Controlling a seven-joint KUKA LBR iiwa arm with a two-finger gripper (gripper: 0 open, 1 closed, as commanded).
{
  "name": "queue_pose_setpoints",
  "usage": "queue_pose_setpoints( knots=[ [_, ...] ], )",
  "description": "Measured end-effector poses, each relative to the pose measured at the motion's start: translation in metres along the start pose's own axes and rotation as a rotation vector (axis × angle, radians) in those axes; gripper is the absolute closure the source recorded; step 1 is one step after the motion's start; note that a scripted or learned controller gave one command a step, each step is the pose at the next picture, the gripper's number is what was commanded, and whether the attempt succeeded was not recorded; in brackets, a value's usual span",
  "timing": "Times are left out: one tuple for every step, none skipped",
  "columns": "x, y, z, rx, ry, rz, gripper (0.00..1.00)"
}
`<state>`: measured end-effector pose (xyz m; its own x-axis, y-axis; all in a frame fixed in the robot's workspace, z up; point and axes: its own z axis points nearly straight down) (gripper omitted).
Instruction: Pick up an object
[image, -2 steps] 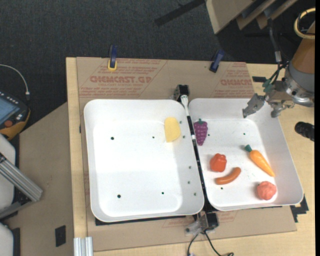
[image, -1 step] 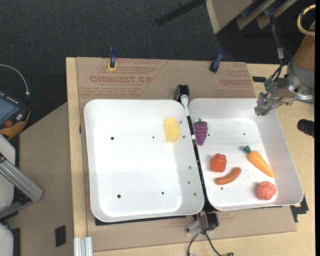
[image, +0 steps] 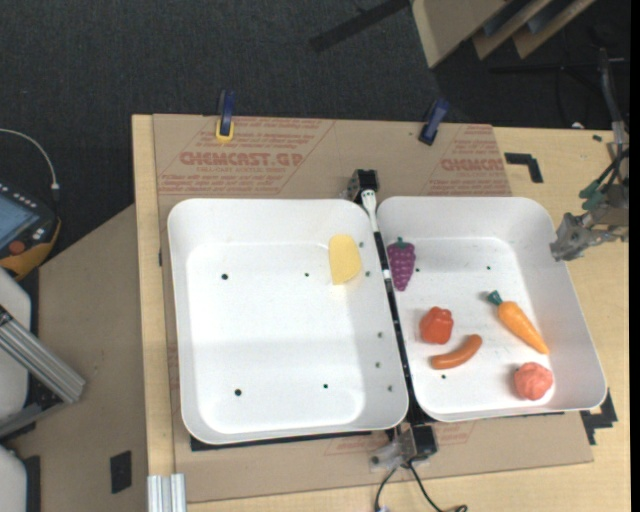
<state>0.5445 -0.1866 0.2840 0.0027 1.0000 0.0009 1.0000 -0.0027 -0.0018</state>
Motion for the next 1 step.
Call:
queue_pose_setpoints(
  knots=[
    [-0.0171,-0.0687,0.0061,0.003,0.001,0.002,1.00]
  ],
)
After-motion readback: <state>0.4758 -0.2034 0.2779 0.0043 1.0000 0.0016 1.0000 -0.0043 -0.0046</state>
